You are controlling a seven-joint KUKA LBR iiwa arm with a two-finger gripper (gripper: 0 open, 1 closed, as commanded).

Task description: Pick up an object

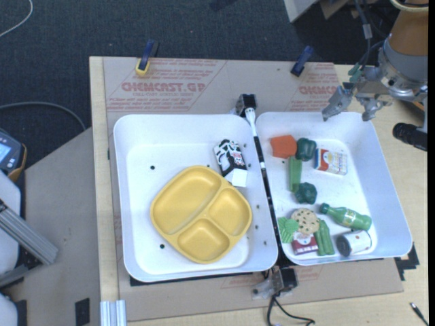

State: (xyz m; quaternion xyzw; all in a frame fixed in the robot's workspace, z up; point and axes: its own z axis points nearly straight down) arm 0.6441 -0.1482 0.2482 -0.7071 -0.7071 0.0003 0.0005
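Note:
My gripper (351,109) hangs over the far rim of the right bin (389,175), fingers open and spread, with nothing between them. In that bin lie an orange block (283,145), dark green broccoli pieces (306,148), a long green stick (295,172), a white and red packet (332,160), a green bottle (347,216), a cookie (305,220) and a small can (353,241). The left bin (136,148) holds a yellow divided plate (200,213) and a black and white toy (230,156).
A black divider strip (258,156) runs between the two bins. Blue and yellow clamps (145,58) pin the board at the back. Cables lie at the front edge (279,287).

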